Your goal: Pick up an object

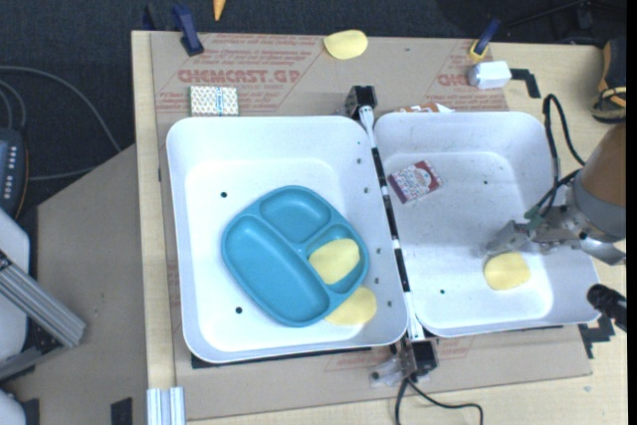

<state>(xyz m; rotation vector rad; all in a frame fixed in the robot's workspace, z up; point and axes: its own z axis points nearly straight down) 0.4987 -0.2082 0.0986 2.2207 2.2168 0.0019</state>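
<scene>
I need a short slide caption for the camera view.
Gripper low in the right bin, just above a yellow piece.

Desk (269,75): brown board carrying two shallow white bins side by side.
Left bin (199,164): holds a blue divided plate (274,259), tilted toward 4 o'clock.
Plate compartment: one yellow piece (335,259) lies in the small section at the plate's 3 o'clock side.
Second yellow piece (353,309): on the bin floor, touching the plate's rim at 5 o'clock.
Right bin (458,314): a red-and-white packet (414,181) lies toward 10 o'clock; a yellow object (508,271) lies toward 4 o'clock.
Hand (513,239): low in the right bin, just at 12 o'clock of the yellow object; nothing visibly between its fingers.
Board, far edge: another yellow lump (345,44) at 12 o'clock.
</scene>
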